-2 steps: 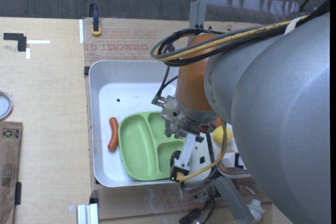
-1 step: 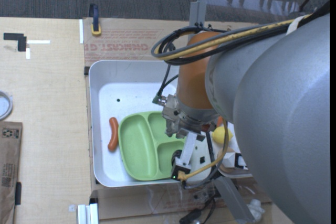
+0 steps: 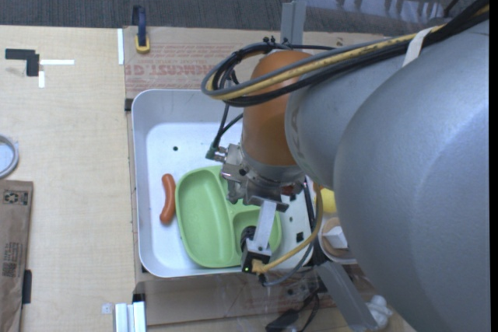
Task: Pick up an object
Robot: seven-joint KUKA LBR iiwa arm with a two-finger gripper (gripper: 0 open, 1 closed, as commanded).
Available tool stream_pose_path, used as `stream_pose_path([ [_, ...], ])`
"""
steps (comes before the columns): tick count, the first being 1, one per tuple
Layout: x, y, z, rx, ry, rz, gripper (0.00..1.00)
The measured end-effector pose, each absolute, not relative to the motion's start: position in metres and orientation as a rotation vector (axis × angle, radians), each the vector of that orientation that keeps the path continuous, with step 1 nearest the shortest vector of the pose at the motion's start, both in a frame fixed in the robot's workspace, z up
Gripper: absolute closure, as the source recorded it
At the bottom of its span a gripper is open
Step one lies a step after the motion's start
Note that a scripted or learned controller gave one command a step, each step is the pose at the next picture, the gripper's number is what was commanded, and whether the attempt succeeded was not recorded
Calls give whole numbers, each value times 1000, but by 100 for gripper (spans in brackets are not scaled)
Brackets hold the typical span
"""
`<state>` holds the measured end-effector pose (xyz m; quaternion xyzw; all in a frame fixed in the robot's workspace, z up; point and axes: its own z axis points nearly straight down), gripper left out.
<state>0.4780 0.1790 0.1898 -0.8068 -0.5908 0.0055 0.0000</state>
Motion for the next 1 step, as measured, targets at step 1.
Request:
stream_pose_path([
  [1, 505, 142, 209, -2530, -1862, 14, 100],
])
